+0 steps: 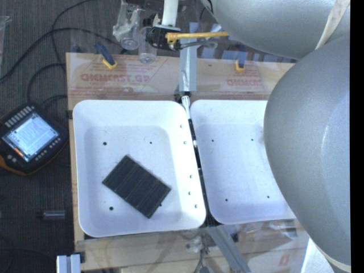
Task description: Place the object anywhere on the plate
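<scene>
Two white bins sit side by side on the bench (131,78), a plywood sheet w/ faded red lettering along its far strip. The left bin (79,169) holds the only loose thing in sight: a dark ribbed slab (136,186), rectangular, lying flat on the bin floor. It's turned diagonally, sits toward the near half of the bin, roughly mid-width, and is apart from all four walls. Can't tell from here whether it's the plate or the object. Nothing is on top of it.

The right bin (233,152) shows bare white floor w/ a few small dark holes; its right part is hidden behind the arm (318,152), whose big grey links cover the right side and top-right of the view.

At the top edge, beyond the bins, is what looks like the hand (139,36): a clear-and-white assembly w/ a yellow cable (199,35) running off to its right. It's over the far strip of the bench, well apart from the slab. Whether it's released or clenched, can't tell; nothing visibly in it.

Clamps pin the bench's far edge: a blue/orange clamp (106,56) at left, an orange clamp (241,66) at right. A metal strip (187,73) runs down to the gap betw. the bins. A teach pendant (29,136) w/ lit screen lies left of the bench on the dark floor.
</scene>
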You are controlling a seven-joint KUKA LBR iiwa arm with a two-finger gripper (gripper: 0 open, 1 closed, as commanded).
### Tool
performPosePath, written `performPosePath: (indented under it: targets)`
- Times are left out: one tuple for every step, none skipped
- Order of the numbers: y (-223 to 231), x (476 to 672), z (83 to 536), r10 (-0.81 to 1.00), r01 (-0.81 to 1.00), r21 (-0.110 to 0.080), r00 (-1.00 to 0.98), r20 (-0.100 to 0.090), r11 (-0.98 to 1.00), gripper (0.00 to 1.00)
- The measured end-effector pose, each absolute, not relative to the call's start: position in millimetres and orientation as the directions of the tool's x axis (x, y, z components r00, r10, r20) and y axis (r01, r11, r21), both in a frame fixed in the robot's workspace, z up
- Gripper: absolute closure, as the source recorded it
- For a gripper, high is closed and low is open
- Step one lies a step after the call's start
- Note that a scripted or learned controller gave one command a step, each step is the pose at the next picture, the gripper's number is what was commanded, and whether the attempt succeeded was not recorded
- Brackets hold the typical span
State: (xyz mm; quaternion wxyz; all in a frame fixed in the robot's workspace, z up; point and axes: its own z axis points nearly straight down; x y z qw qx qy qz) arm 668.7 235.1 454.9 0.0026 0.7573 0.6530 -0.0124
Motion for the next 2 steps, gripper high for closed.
performPosePath:
  targets:
    - [235.8, 668.9, 462.1, 0.989, 0.989, -0.015, 0.146, -0.027, -0.147, 1.00]
    - [236.8, 669.1, 468.9, 0.989, 0.989, -0.018, 0.146, -0.031, -0.146, 1.00]
